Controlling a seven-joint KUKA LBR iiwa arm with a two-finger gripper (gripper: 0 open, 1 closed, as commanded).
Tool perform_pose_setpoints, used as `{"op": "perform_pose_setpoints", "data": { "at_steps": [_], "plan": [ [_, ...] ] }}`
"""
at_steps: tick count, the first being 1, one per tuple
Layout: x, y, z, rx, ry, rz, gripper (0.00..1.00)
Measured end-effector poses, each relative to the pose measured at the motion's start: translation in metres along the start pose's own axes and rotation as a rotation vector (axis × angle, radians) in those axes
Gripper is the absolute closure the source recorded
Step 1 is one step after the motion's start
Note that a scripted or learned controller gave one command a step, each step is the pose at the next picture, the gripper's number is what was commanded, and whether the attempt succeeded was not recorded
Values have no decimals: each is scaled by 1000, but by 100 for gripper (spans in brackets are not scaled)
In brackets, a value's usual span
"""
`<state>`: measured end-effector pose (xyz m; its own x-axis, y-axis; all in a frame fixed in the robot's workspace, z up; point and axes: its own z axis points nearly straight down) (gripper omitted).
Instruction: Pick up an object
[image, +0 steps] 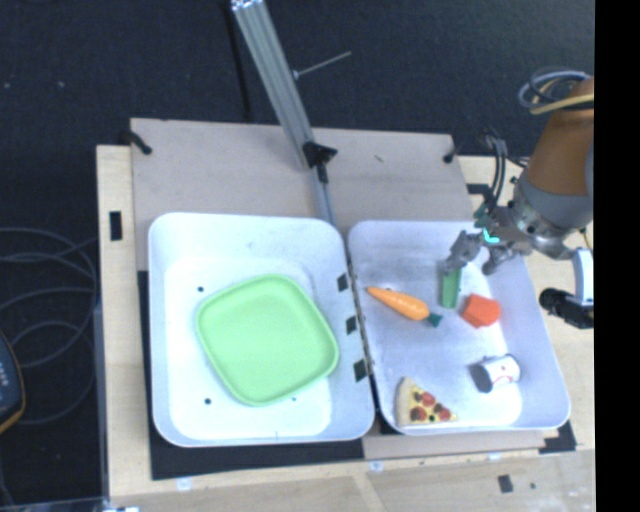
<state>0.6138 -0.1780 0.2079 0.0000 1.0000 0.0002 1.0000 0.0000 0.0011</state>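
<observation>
My gripper (479, 256) hangs over the back part of the right bin (400, 245), open, with nothing between its fingers. One fingertip (461, 251) stands just above the top end of a small green upright block (450, 289); whether it touches is unclear. An orange-red block (481, 311) lies just in front of the gripper. A carrot (398, 302) lies to the left of the green block. A pizza slice (422, 403) and a white and black object (495, 373) rest near the bin's front.
The left bin (175, 240) holds a light green square plate (265, 338). A metal pole (280, 80) slants up from between the bins at the back. The arm's grey wrist and orange band (560, 150) stand beyond the right bin's back right corner.
</observation>
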Motion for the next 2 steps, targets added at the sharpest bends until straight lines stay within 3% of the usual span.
{"op": "perform_pose_setpoints", "data": {
  "at_steps": [1,2],
  "plan": [
    [0,0,0,0,0,0,0],
    [5,-1,44,4,0,0,0]
  ]
}}
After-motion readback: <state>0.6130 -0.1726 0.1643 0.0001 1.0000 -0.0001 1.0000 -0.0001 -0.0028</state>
